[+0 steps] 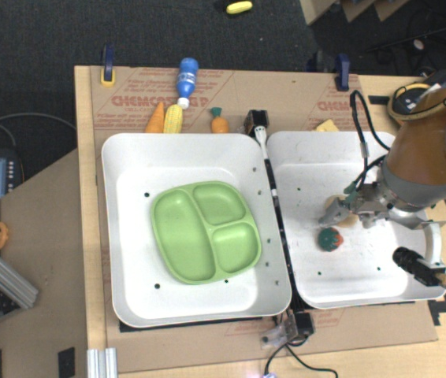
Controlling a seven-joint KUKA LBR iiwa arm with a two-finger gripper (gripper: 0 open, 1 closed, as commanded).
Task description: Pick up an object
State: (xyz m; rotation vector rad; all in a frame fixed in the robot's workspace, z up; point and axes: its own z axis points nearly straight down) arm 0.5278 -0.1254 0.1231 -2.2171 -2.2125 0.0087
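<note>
Camera view. Two white bins sit side by side on a cardboard-covered bench point(89, 211). The left bin point(128, 164) holds a green tray point(205, 231) with three compartments, lying flat near the bin's centre.

The right bin point(310, 156) holds one small ball point(330, 239), green with a red patch, resting on the bin floor left of centre.

The arm point(424, 160) enters from the right and reaches over the right bin. The gripper point(347, 211) is above the bin floor, just up and to the right of the ball. Whether the gripper touches the ball cannot be determined. Nothing is visible between the fingers. How far apart the fingers stand cannot be determined from this angle; the wrist body hides most of them.

A black cable point(362, 128) runs from the bin's far edge down to the wrist.

Beyond the far edge of the left bin, on the bench, lie a blue-and-white bottle point(186, 81), a corn cob point(173, 119), an orange cone shape point(155, 120) just left of the cob, and a small carrot point(219, 122). A yellow item point(239, 7) lies on the dark floor beyond the bench. Blue clamps point(108, 64) hold the bench's far corners.
</note>
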